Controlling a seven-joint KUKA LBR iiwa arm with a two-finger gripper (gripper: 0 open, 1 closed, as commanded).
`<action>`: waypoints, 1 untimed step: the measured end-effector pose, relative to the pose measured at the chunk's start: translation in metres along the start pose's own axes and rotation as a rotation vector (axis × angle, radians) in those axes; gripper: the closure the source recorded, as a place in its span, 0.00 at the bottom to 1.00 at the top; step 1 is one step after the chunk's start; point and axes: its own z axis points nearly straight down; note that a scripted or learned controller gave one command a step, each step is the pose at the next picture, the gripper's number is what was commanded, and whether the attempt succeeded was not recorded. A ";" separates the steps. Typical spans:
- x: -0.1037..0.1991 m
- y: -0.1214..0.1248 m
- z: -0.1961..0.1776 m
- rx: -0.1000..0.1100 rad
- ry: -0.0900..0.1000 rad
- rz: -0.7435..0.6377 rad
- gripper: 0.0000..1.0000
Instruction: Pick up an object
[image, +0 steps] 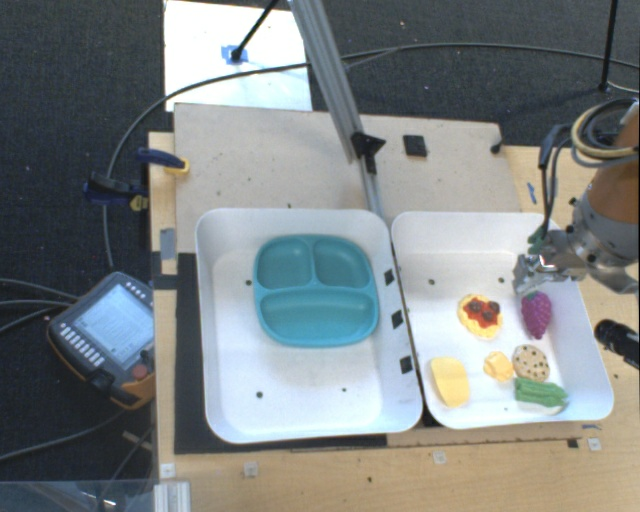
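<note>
The right bin (440, 250) holds several toy foods. A purple bunch of grapes (537, 314) lies near its right wall. To the left of the grapes is a yellow disc with red topping (481, 314). Nearer the front are a yellow block (450, 381), a small yellow piece (498, 365), a speckled cookie (530, 362) and a green vegetable (540, 394). My gripper (533, 276) hangs over the bin's right side, just behind the top end of the grapes. Whether it touches them is unclear.
The left bin (230, 400) holds a teal divided plate (316, 290). A slanted metal pole (340, 95) crosses the board behind the bins. A teach pendant (105, 335) and cables lie on the floor at left.
</note>
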 end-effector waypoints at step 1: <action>0.049 0.024 -0.007 0.001 0.003 -0.005 1.00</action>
